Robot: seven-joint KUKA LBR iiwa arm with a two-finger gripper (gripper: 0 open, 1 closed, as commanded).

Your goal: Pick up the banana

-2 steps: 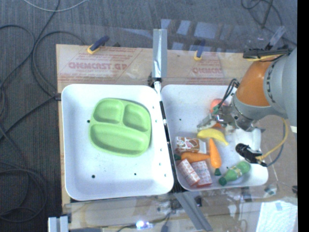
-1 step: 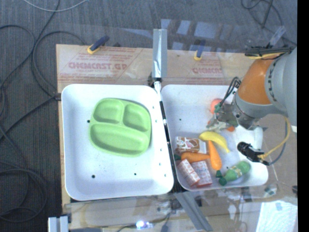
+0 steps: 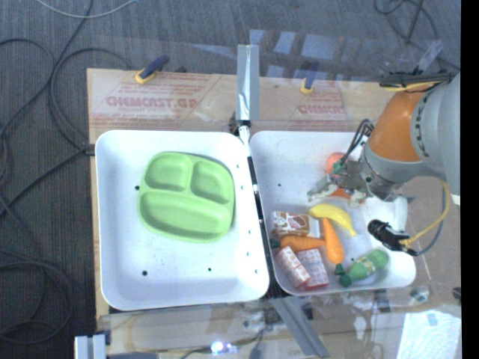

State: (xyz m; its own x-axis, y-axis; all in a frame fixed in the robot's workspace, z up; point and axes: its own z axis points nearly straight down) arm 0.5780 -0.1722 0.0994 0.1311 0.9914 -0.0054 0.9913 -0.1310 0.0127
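**Crowded bin, gripper poised above the banana**

The banana [image 3: 334, 218] lies in the right bin [image 3: 288, 152], toward the 3 o'clock side of the scene, with its curve running from upper left down to the lower right. The gripper [image 3: 337, 187] hangs just at the banana's 12 o'clock, close over its upper end, with the arm [image 3: 408, 137] reaching in from 3 o'clock.

The main risk, as I judge it, is the crowding. An orange carrot [image 3: 332, 241] lies just at the banana's 6 o'clock, touching or nearly touching it, and a second carrot [image 3: 301, 242] sits at its 8 o'clock beside a small snack packet [image 3: 290, 222]. A descent slightly off target could close on a carrot instead, or pinch banana and carrot together. An orange-red round fruit [image 3: 336, 161] sits right by the gripper at its 12 o'clock, partly hidden, and could be nudged. The banana's smooth curved skin may also slip out sideways if it is caught near the tip rather than across its middle.

As for the fingers, I cannot tell how far apart they stand: the metal parts blur together against the clutter. Nothing is visibly held between them, and whether they touch the banana is unclear.

Farther off, a red carton [image 3: 302, 268] and a green bottle [image 3: 364, 266] lie toward 5 o'clock, and a green divided tray [image 3: 187, 195] rests in the left bin [image 3: 120, 275].
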